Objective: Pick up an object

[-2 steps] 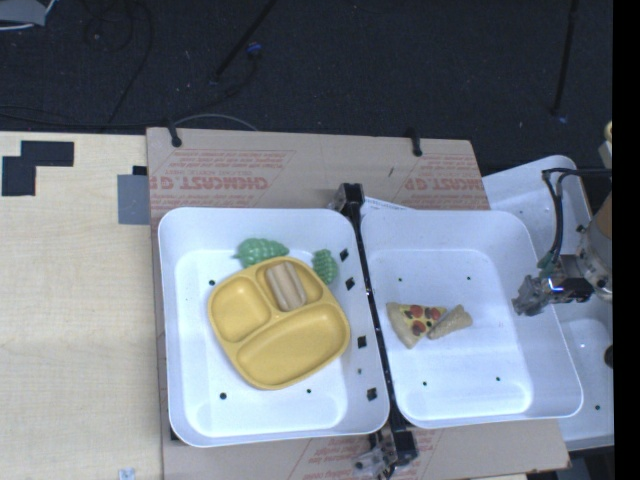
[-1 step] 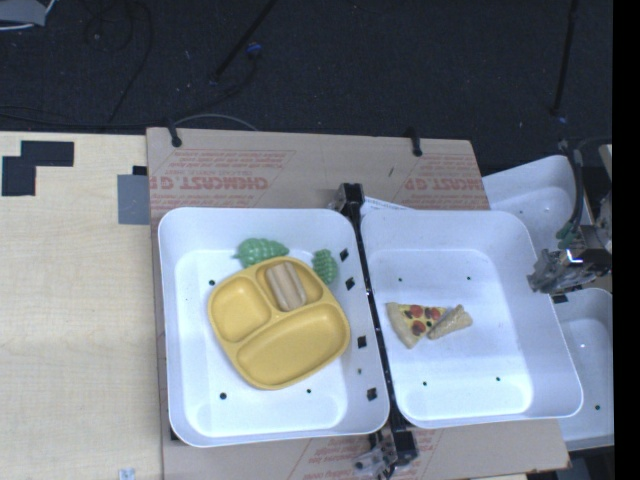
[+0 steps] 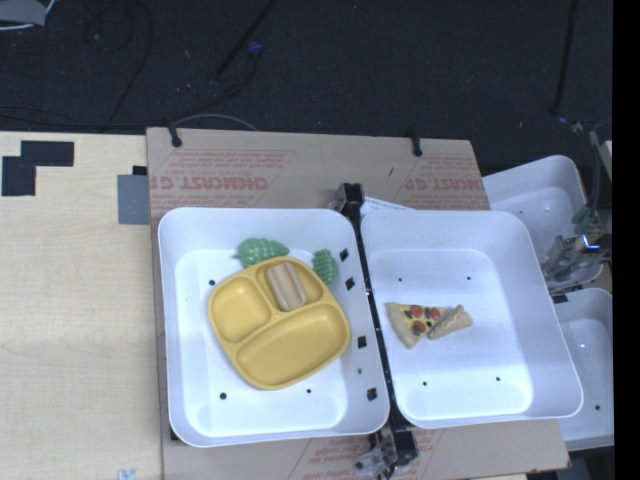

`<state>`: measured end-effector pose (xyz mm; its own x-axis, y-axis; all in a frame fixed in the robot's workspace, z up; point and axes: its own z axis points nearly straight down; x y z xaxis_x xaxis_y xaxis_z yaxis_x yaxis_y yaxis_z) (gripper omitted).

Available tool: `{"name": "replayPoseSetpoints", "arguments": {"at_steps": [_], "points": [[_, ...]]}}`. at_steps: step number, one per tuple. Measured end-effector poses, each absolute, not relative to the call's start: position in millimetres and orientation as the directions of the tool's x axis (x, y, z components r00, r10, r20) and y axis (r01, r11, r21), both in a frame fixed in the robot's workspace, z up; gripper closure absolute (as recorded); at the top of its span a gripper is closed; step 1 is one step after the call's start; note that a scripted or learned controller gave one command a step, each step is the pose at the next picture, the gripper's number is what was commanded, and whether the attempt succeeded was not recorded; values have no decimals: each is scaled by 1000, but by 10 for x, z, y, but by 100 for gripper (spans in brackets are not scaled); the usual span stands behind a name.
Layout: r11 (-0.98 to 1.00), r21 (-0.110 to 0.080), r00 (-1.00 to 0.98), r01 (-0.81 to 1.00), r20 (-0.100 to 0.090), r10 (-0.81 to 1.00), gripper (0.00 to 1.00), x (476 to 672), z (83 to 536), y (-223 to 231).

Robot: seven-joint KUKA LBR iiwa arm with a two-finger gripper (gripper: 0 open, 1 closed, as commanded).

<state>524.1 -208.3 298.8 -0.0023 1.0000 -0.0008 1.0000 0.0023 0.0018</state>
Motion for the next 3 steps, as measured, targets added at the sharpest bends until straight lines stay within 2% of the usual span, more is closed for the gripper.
{"name": "replayPoseSetpoints", "arguments": {"at_steps": [2, 3], "points": [[4, -3, -4, 1000, 2, 1000, 100, 5263, 2957, -1167], [4, -5, -4, 1000, 2, 1000, 100, 5251, 2760, -625]]}}
